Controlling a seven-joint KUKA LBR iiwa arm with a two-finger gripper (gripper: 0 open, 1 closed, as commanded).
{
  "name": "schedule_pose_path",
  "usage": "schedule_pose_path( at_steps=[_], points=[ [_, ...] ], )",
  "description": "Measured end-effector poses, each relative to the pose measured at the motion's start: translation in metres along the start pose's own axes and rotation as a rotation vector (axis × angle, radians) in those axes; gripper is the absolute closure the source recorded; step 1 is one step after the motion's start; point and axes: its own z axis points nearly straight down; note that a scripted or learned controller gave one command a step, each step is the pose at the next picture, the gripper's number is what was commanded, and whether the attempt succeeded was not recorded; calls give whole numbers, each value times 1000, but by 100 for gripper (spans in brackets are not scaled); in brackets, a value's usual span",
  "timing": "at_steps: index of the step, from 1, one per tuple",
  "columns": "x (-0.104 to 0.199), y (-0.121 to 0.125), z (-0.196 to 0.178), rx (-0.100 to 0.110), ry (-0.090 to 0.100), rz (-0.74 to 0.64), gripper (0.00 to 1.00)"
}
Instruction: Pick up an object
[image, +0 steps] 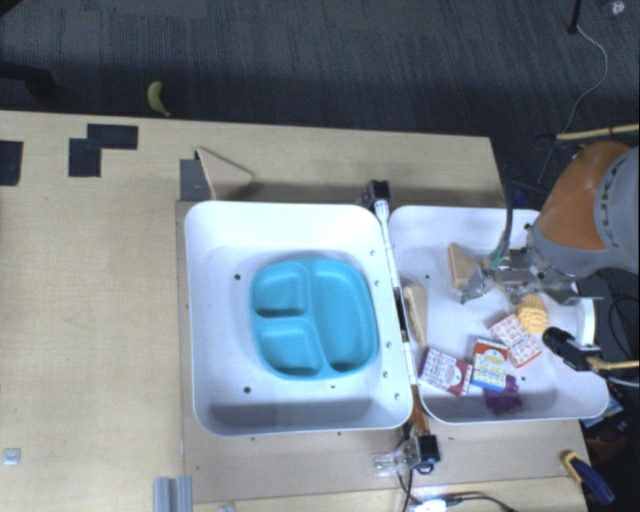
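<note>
- The gripper (492, 278) hangs over the right bin (430, 235), fingers (470, 290) spread apart with nothing between them, pointing toward 9 o'clock.
- At the bin's 6 o'clock edge, nearest me, lie a purple toy (503, 397), a small box (445, 371) and a red-and-blue packet (490, 364).
- Up from those, a patterned card (515, 336) with a yellow waffle (534, 315) touching its 1 o'clock corner.
- Just beyond the fingers, a tan wedge (461, 264).
- In the left bin (215, 330), a blue tray (312, 316) sits at centre.
</note>
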Motion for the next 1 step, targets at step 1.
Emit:
schedule_pose_path(
  at_steps=[1],
  points=[
    [-1, 2, -12, -6, -4, -3, 100]
  ],
)
